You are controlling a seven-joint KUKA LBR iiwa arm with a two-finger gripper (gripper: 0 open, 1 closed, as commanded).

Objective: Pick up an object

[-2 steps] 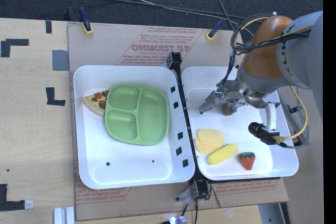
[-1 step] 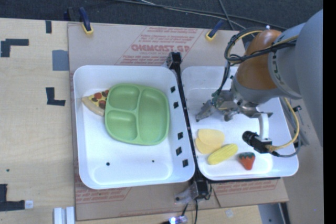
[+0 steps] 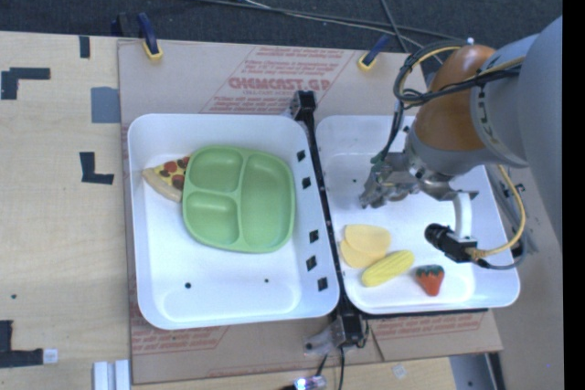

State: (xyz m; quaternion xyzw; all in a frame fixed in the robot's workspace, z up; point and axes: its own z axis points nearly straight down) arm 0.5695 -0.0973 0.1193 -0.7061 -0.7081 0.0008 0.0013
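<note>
My gripper (image 3: 377,194) hangs low over the middle of the right bin (image 3: 351,147), above bare white floor. Just below it in the view lies a flat yellow piece (image 3: 366,242). A corn cob (image 3: 387,268) rests against that piece's lower edge. A small red strawberry (image 3: 430,279) sits to the right of the corn. I see nothing held at the gripper. The wrist and its orange band (image 3: 454,105) cover the bin's upper right part.
The left bin (image 3: 228,292) holds a green divided plate (image 3: 239,198) with a pizza slice (image 3: 167,178) partly tucked under its left edge. A black divider (image 3: 315,196) runs between the bins. A cable loop with a black connector (image 3: 448,242) hangs off the wrist over the right bin.
</note>
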